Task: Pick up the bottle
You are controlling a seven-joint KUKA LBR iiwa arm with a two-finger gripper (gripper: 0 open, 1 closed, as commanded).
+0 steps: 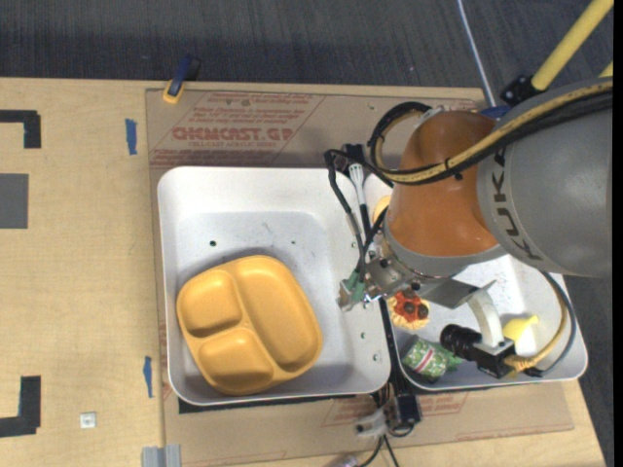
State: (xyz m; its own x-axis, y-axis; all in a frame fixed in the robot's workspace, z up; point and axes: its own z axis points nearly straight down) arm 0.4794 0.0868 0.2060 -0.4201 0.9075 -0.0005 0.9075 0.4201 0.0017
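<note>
Plastic dominates: 2 shallow white bins, smooth and round-cornered, sit side by side on a brown cardboard sheet (pixel 243 125) printed with red lettering. Well to the left of the gripper (pixel 394 292), the left bin (pixel 243 202) holds a glossy mustard-yellow plate (pixel 248 324), a rounded square moulded into 3 compartments. The grey arm (pixel 565 202) with its bulging orange band (pixel 443 193) hangs over the right bin (pixel 574 363), and black cables (pixel 346 178) loop out from the wrist. The gripper sits low under that band, at the divide between the bins, and is largely covered from above, so whether it is apart or together cannot be told. What reads best as the bottle (pixel 428 358) is small, green, stubby and rounded, lying on its side with pale speckled markings; its neck and cap are not clear. It lies in the right bin just below and slightly right of the gripper in the view, near it but apart, by the bin's near rim. A small red-orange knobbly thing (pixel 410 307) lies between bottle and gripper, and a pale yellow lump (pixel 523 331) lies further right.
</note>
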